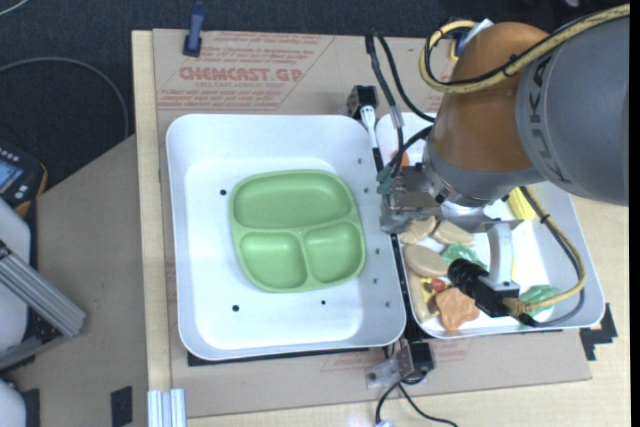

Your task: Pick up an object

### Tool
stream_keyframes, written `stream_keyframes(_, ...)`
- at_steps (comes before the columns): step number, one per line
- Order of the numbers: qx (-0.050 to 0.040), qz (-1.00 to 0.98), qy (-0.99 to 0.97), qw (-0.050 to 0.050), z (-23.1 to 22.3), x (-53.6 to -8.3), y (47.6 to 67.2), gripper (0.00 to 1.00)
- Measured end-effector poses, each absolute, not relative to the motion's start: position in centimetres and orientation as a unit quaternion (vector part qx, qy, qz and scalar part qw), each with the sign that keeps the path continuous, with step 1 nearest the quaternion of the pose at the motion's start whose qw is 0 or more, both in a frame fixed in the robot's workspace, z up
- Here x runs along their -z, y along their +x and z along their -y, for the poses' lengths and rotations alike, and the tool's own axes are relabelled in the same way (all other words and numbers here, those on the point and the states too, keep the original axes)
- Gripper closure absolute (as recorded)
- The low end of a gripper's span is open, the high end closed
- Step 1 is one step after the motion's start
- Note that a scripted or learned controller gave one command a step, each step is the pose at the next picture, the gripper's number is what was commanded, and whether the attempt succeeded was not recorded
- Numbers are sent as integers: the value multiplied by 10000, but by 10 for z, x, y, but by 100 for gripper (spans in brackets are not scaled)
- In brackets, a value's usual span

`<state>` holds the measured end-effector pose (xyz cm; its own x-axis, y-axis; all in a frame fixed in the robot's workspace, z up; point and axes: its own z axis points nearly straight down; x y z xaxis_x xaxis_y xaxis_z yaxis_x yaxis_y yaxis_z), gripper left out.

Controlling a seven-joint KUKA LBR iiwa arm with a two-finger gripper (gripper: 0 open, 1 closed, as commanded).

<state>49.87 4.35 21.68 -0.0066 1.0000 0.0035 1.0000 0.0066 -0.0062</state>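
The arm (500, 105), its orange band looming over the right bin (592, 307), is nearest the lens and hides much of what lies below it. Under the wrist the pincer (403, 203) hangs low by the bin's left wall, close to the divide between the two bins; whether it is open or closed cannot be told from here. Just beside it, toward the bin's near end, lie tan ovals (428, 260), with an orange piece (455, 308) a little beyond them. The ovals look the likeliest pick. They are flat and low, so the pincer would do well to move off the wall, centre over one and go right down to the bin floor before closing, lest it skid off the top. Farther left, a green plate (297, 228) sits in the left bin (190, 215) on the surface (250, 80).
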Motion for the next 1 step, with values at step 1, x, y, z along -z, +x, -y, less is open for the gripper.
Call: stream_keyframes(1, 67, 7083, -7059, -36, -72, -399, 481, 100)
